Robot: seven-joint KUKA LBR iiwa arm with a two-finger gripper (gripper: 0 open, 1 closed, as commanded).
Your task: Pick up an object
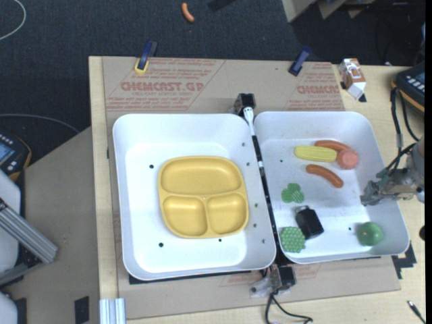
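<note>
**Ana:** Camera view had us looking down on both bins, and we found the pincer (375,193) at the right wall of the right bin (317,123), low over the floor. We could not tell how it stood, since it was small and blurred against the rim.

**Ben:** Agreed. We judged the green ball (369,233) the likeliest thing to take. It lay near the pincer, just toward the front of the bench (202,79), close to the bin's front right corner.

**Ana:** That corner worried us. We thought a descent there could strike the bin wall, or nudge the ball so it rolled off along the floor, being round.

**Ben:** We also weighed the other pieces. The orange sausage (324,175) lay to the pincer's left, well apart from it, with the yellow corn (315,154) and the red sausage (337,147) beyond, touching or nearly so. A grasp among those could have caught two at once, or slipped off a rounded side.

**Ana:** The black block (309,221) sat just beside the green knobbly piece (291,239), with the small green broccoli (292,194) above them, all farther left.

**Ben:** And the yellow tray (202,196) lay alone in the left bin (135,181), well apart. We saw nothing in the pincer, so we judged the pick not yet made.
</note>
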